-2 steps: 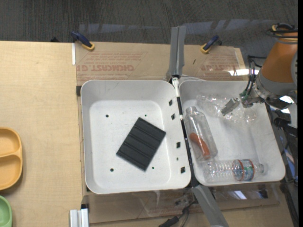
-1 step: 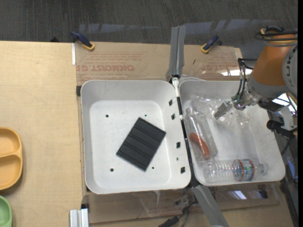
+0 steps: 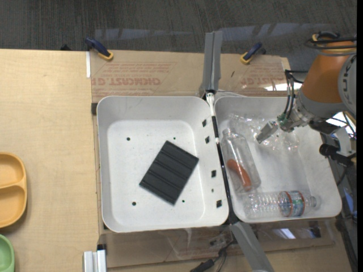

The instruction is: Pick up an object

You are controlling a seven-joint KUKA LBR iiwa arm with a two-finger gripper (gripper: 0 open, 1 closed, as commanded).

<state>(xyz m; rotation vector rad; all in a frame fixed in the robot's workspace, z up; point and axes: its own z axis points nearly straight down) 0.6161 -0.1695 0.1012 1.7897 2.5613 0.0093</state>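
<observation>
A black ribbed block (image 3: 169,171) lies flat in the left bin (image 3: 113,109), well apart from the jaws. In the right bin (image 3: 332,194) lie a clear tube with an orange piece (image 3: 241,166), crumpled clear plastic (image 3: 249,126) at the far side and a water bottle (image 3: 281,203) near. The gripper (image 3: 266,132) hangs over the crumpled plastic; how wide its jaws stand cannot be told.
</observation>
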